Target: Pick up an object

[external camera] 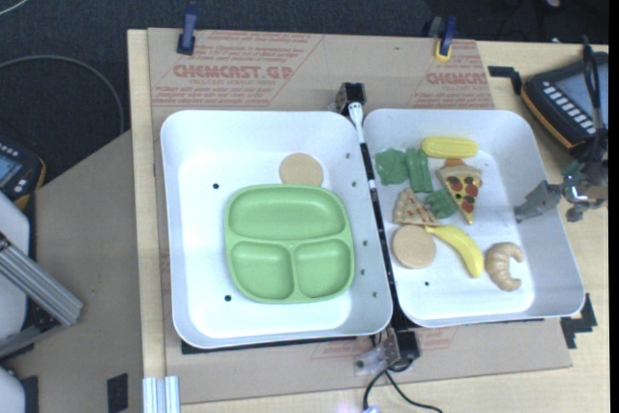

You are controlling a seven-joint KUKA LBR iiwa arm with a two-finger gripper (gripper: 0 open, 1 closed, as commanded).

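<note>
Dark carpet surrounds a cardboard-topped bench (242, 73) bearing two white bins. Left bin (184, 208) holds a green divided plate (288, 242) with a round cracker (301, 170) just behind it. Right bin (542, 285) gathers the toy food: corn (449, 148), pizza slice (462, 189), banana (458, 249), croissant (505, 265), another cracker (414, 248), all loose and ready for picking. Gripper (542, 200) hangs at this bin's right rim, apparently nothing in it; whether its jaws are apart I cannot tell

green tray (288, 241), yellow banana (460, 249), white bins (193, 169)
</note>
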